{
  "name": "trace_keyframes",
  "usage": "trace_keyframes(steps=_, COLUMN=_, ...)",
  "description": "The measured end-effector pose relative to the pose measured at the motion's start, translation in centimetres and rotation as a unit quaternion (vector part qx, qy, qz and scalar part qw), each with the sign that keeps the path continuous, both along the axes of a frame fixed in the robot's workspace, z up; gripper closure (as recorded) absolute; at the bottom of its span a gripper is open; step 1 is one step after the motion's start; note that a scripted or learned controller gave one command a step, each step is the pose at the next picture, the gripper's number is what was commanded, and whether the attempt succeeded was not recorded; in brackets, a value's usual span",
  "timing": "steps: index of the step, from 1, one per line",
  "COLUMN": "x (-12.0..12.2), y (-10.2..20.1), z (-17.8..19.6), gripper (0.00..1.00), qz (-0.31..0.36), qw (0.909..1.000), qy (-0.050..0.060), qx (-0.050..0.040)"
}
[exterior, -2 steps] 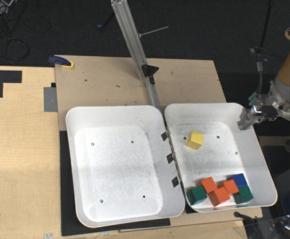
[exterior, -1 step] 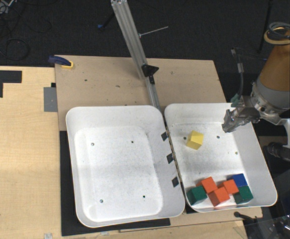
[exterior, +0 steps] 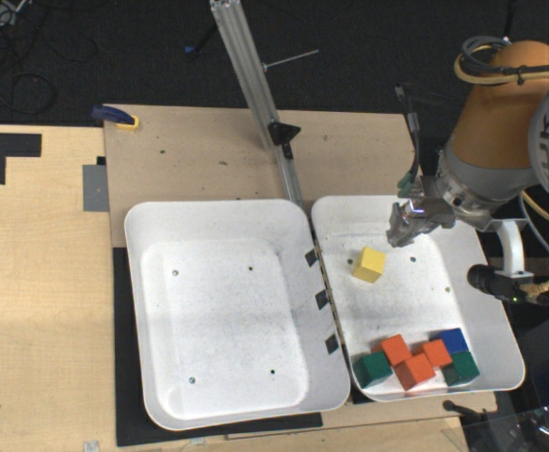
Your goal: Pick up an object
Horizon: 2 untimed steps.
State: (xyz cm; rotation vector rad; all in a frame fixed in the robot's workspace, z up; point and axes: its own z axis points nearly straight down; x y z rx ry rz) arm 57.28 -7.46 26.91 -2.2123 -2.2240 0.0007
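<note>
Blocks lie in the right bin (exterior: 500,347) on the counter (exterior: 189,158): a yellow cube (exterior: 369,265) alone near its middle, and orange (exterior: 395,348), green (exterior: 373,369) and blue (exterior: 453,339) ones clustered at its near edge. Above the bin's far part, just right of the yellow cube, hangs the tool (exterior: 406,226); whether it is apart or together cannot be told. The left bin (exterior: 161,224) sits alongside.

Robotics lab. Plywood counter (exterior: 208,153) bearing two shallow white plastic bins (exterior: 152,229), slanted aluminium extrusion post (exterior: 250,69), loose black cables (exterior: 15,88) on dark floor, grey-and-orange industrial arm (exterior: 495,111).
</note>
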Motion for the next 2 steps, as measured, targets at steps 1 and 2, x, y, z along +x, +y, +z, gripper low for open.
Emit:
trace_keyframes(steps=1, x=0.9, y=5.0, z=-2.0, gripper=1.00, qz=-0.001, qw=1.0000, qy=0.001, qx=-0.0004)
trace_keyframes(steps=2, x=2.6, y=9.7, z=-2.2, gripper=1.00, qz=0.000, qw=1.0000, qy=-0.001, qx=-0.0007)
